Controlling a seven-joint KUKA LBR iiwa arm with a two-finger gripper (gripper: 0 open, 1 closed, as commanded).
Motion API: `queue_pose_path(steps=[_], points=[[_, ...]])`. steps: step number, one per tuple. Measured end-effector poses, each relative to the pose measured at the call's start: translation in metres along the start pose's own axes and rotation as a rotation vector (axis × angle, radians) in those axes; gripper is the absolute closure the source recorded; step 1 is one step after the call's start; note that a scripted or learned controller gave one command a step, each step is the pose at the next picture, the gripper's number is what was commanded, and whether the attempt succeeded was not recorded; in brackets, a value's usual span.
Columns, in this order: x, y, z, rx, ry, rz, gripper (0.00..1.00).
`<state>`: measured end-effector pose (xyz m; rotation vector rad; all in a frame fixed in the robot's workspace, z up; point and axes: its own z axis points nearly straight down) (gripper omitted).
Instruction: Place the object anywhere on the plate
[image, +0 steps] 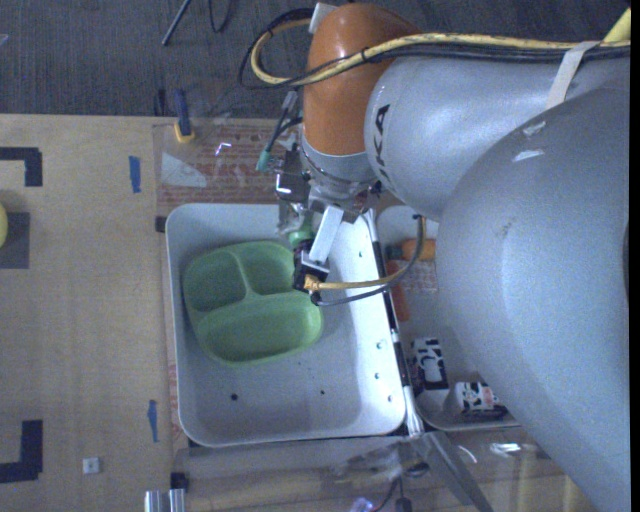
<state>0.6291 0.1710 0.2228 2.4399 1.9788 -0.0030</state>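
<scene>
The gripper (303, 222) hangs low over the white bin (300, 405), close to its top edge and about midway along it. Spread or pressed together? I cannot tell from this angle; the wrist hides it.

Right beneath the gripper a small green object (297, 240) peeks out, sitting at the top right rim of the plate (250, 330). It's too small and too covered to say whether it is pinched or just resting there.

The plate itself is pale green with three compartments: two smaller ones on the side nearer the bin's top edge, and one big one below them. It lies flat in the upper left part of the bin, near the left wall and well clear of the bottom edge. Two dark specks (233, 397) dot the bare floor below it.

Over the right wall, the second bin (440, 412) holds an orange thing (418, 250) near its top and two black-and-white things (430, 362) towards its bottom edge, beside the arm's big grey body.

Out on the tan bench (80, 300), blue tape strips (135, 173) sit beyond the bin's left wall.
</scene>
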Motion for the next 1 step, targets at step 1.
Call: queue_pose_path(steps=[1], points=[[0.0001,0.0,-0.0002,0.0,0.0,0.0,0.0]])
